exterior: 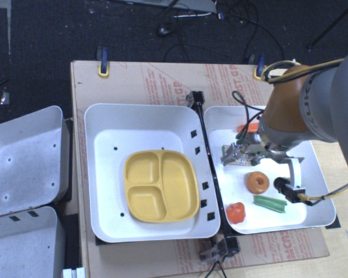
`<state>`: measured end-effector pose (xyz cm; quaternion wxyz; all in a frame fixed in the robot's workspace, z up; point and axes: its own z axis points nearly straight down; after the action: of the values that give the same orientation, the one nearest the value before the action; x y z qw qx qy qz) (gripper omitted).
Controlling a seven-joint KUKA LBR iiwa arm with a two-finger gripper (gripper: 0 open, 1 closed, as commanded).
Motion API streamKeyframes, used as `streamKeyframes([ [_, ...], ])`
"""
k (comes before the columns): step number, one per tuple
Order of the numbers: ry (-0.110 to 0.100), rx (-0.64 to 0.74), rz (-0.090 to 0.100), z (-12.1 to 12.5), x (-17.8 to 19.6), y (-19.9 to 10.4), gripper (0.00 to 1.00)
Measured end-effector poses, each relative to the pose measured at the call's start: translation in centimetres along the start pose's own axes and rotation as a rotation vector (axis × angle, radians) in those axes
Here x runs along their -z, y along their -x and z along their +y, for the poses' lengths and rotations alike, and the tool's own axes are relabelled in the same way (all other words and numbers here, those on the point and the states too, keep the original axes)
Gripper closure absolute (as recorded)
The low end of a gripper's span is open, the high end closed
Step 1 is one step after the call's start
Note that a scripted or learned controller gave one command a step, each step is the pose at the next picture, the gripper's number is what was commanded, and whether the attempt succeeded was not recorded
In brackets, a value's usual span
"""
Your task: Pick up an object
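Reaching from the tabletop's right edge, grey arm [313,103] over the right bin [322,216], pincer [235,154] low near its left wall, grip impossible to judge, orange doughnut [257,182], green piece [270,204], red piece [236,212] toward its front edge, yellow divided tray [161,186] in the left bin [104,155].
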<state>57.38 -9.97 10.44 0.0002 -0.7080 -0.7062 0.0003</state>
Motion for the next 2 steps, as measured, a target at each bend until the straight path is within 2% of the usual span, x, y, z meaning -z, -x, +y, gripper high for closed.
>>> streamKeyframes([
  [2, 0.002, 0.005, 0.000, -0.5, 11.2, 0.3, 1.00],
])
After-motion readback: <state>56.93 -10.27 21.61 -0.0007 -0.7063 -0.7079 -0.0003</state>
